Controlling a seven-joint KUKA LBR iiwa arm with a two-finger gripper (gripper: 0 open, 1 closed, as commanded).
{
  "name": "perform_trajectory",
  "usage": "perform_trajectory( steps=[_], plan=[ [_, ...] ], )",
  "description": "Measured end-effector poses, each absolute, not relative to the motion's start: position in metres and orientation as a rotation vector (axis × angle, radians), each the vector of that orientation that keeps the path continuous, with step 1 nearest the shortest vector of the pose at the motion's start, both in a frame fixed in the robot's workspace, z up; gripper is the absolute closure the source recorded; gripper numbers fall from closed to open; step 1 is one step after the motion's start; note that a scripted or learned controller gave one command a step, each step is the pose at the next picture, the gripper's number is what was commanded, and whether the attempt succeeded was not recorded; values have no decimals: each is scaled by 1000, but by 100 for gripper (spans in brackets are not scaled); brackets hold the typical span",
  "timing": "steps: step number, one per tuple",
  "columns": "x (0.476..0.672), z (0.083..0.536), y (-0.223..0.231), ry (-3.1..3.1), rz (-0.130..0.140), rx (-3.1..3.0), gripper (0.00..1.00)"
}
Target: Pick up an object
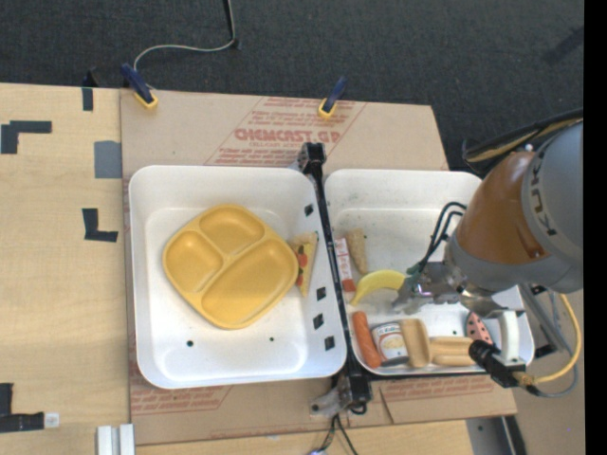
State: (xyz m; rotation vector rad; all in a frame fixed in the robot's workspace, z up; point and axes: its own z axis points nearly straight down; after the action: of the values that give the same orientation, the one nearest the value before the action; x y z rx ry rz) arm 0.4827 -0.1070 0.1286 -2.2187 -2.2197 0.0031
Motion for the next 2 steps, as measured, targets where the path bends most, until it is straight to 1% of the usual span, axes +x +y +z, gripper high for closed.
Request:
perform_trajectory(
  steps=[1, 2],
  plan=[
    [485, 150, -115, -2222, 1, -2220, 100],
    [483, 134, -103, -2220, 2, -2219, 100]
  ],
)
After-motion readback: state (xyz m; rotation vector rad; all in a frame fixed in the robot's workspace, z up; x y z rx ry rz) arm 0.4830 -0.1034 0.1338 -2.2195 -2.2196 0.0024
